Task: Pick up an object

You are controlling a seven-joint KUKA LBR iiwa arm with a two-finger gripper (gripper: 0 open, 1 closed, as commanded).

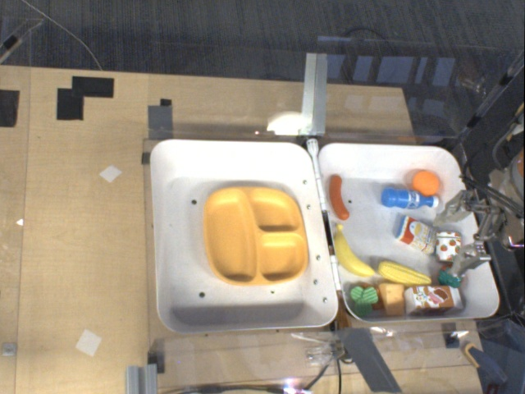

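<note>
Camera view: fingers (464, 233) apart, nothing clamped, over right bin (385, 161); carton (417, 235), corn (404, 272) crowd beside.

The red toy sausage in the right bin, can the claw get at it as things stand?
Probably yes. The red toy sausage lies alone on bare floor near the left wall of the right white bin, nothing on top of it. The claw hangs at the far right side; the blue bottle lies between.
</note>
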